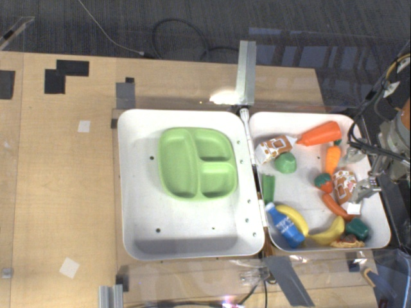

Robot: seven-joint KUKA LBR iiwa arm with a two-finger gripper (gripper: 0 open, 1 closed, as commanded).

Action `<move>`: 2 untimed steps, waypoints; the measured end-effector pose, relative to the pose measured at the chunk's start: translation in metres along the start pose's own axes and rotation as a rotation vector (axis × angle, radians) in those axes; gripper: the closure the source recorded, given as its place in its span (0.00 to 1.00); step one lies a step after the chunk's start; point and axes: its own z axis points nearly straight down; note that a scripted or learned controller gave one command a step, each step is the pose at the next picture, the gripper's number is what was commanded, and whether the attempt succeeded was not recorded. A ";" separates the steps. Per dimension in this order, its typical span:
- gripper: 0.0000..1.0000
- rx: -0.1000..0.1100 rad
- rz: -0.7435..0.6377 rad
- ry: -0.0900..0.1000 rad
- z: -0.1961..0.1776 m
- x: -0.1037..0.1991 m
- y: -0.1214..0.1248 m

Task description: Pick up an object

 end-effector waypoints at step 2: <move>0.00 0.002 -0.021 -0.008 0.134 -0.010 0.026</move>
